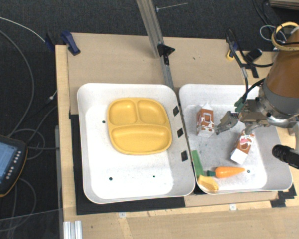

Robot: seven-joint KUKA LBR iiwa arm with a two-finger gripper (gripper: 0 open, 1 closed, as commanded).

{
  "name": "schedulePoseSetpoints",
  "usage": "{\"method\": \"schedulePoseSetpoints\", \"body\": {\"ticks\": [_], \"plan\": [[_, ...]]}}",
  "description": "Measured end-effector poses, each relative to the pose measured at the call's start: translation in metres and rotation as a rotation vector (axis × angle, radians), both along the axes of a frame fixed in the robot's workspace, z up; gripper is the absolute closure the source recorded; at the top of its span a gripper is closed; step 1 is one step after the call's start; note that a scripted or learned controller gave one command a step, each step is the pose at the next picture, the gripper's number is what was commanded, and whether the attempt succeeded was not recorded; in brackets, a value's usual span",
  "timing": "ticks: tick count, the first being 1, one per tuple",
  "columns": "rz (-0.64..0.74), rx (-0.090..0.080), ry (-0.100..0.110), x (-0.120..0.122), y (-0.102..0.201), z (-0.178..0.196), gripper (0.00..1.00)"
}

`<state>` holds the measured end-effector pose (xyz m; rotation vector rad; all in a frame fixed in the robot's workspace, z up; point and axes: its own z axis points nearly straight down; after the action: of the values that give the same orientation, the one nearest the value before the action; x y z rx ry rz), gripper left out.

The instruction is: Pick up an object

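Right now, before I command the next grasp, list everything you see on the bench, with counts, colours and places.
White bins: 2, side by side; left bin, right bin.
Divided plate: 1, yellow, middle of the left bin.
Small carton: 1, brown and white, upper left of the right bin.
Second carton: 1, white with red-brown print, lying tilted in the right bin, below the gripper.
Toy carrot: 1, orange, near the right bin's front edge.
Yellow item: 1, front left corner of the right bin; type unclear.
Green stick: 1, left side of the right bin.
Gripper: 1, grey, over the right bin.
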<state>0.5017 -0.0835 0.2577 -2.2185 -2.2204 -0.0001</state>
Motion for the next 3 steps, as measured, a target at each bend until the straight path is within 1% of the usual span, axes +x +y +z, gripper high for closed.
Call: {"method": "schedulePoseSetpoints", "body": {"ticks": [1,2,3], "plan": [[0.0,-0.001,-0.001,0.0,0.0,0.0,0.0],[-0.002,0.0,0.005,-0.008,-0.003,-0.047,0.0],[-0.001,0.001,0.008,-0.017,-0.003,-0.108,0.0]]}}
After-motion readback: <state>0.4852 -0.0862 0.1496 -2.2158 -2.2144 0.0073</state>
